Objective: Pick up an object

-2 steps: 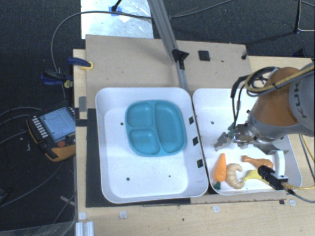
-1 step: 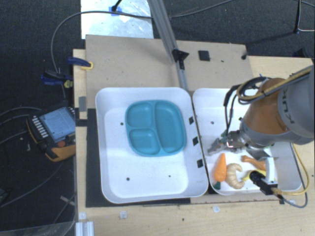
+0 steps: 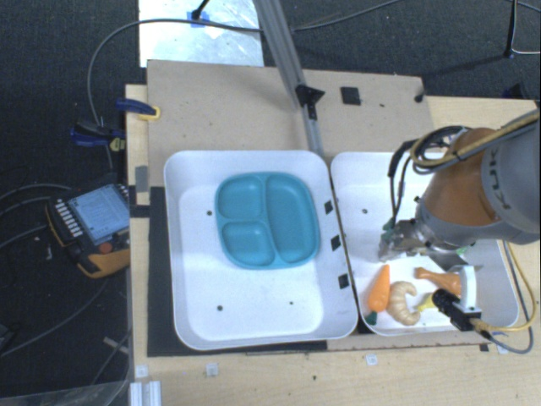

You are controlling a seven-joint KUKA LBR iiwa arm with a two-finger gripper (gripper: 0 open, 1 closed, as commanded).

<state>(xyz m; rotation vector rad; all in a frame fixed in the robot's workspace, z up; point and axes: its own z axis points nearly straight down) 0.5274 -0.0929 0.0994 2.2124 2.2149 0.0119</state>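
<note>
Brown fibreboard bench top takes up most of what we're seeing, with two shallow white plastic bins on it side by side. The grey arm with the orange band comes in from the right and hangs over the right-hand white bin, covering a good chunk of its far side. The left-hand white bin has just one thing in it, a teal blue plastic plate with three compartments, lying flat toward the back half of the bin.

Now the pickable stuff, which is all in the near part of the right bin. We've got an orange toy carrot standing on a slant near the bin's left wall, pointy end up toward the gripper. Just beside it, touching or nearly so, is a pale tan curled toy food piece, kind of shrimp or croissant shaped. A bit further right sits a smaller orange-brown toy piece, drumstick-ish; we honestly can't make out more than that.

The metal two-finger gripper sits low in the right bin, just above the carrot's tip. We can't tell whether it's clenched or released, and we don't see anything held in it.
</note>
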